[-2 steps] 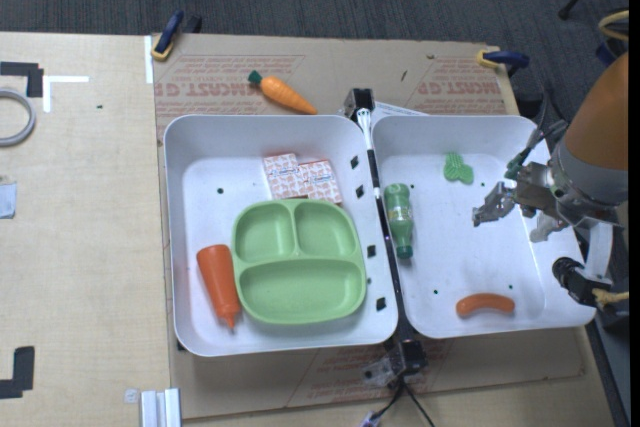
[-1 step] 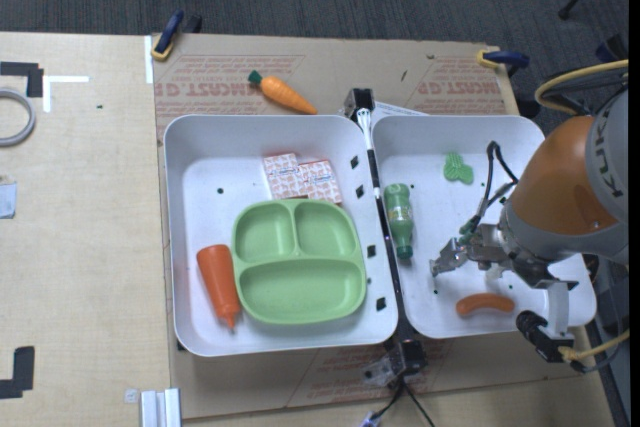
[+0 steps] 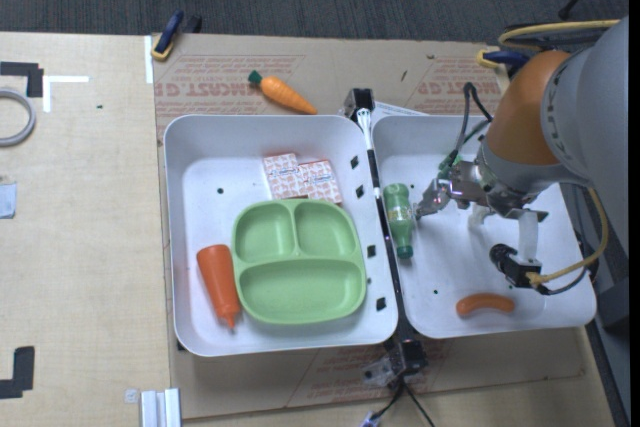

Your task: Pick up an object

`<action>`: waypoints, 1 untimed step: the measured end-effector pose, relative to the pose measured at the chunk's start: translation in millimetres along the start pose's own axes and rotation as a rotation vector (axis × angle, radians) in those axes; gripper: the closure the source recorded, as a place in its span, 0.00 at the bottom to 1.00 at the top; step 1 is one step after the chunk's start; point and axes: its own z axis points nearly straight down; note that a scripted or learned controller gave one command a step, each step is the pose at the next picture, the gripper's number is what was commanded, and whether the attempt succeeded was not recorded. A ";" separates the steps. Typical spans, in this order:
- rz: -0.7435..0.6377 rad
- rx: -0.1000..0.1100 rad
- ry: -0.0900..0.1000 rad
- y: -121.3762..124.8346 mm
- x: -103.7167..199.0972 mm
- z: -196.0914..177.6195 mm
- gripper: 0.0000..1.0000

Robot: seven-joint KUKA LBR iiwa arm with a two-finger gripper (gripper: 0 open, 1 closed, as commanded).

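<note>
The grey arm's two-finger gripper [image 3: 437, 198], its opening unclear, hovers beside a green plastic bottle [image 3: 399, 218] that could roll away if nudged.

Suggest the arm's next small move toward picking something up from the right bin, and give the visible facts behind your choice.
Probably a short shift left and down onto the green bottle. The gripper sits just right of it in the right bin, and the bottle lies along the bin's left wall, the nearest object. The orange sausage lies farther off, near the front edge.

Green plate [image 3: 300, 265], orange carrot [image 3: 284, 93]
</note>
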 end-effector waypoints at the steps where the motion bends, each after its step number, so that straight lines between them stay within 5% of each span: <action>1: -0.080 0.001 0.001 -57.7 -44.4 -37.9 0.00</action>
